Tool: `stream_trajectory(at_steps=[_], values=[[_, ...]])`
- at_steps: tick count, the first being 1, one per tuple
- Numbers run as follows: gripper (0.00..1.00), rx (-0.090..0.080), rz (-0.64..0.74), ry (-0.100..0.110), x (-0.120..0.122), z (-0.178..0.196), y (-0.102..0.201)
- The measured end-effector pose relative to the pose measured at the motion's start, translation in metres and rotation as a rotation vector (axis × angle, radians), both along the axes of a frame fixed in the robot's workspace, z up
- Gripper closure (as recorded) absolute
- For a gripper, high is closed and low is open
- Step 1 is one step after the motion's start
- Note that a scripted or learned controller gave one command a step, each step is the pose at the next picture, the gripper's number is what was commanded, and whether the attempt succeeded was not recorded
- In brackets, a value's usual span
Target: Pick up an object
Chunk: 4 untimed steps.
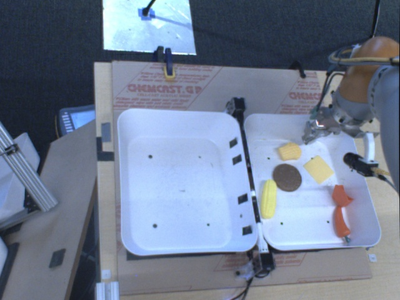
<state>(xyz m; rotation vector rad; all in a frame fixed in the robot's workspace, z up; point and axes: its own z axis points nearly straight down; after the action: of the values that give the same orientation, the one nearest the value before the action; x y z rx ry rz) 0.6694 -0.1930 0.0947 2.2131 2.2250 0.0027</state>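
The nearest candidate for picking is a small ridged yellow piece (289, 150). It lies in the far half of the right bin (306, 224), about midway between the bin's left and right walls. The gripper (310, 133) hangs just beside it, toward the far right corner, and nothing is seen held in it. Whether the gripper is open or closed cannot be told at this size.

Toward the near edge from the yellow piece lies a brown disc (287, 177), close to it but apart. A pale yellow block (319, 169) lies to the right of the disc. A corn cob (269, 199) lies along the left wall, and an orange piece (340, 212) lies near the near right corner. The left bin (181, 186) holds no objects.

The step in hand appears to be the approach. To do it well, the gripper should probably come a little toward the left wall until it is centred over the yellow piece. It should then go down straight and close across the short side of the piece. The disc is close, so there is some risk of pushing it.

The height of the gripper above the bin floor is hard to judge from this slanted view. The arm (369, 80) is cut off at the right edge. The orange piece may be one thing or two; this is not clear.
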Motion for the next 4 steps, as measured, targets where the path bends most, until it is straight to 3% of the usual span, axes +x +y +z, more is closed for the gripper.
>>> stream_trajectory(at_steps=[1,3,4], values=[[1.0,0.0,0.002,-0.003,0.0,0.05,0.017],[1.0,-0.001,-0.004,-0.004,0.0,0.134,0.003],[1.0,0.003,0.001,0.009,-0.002,0.04,0.03]])
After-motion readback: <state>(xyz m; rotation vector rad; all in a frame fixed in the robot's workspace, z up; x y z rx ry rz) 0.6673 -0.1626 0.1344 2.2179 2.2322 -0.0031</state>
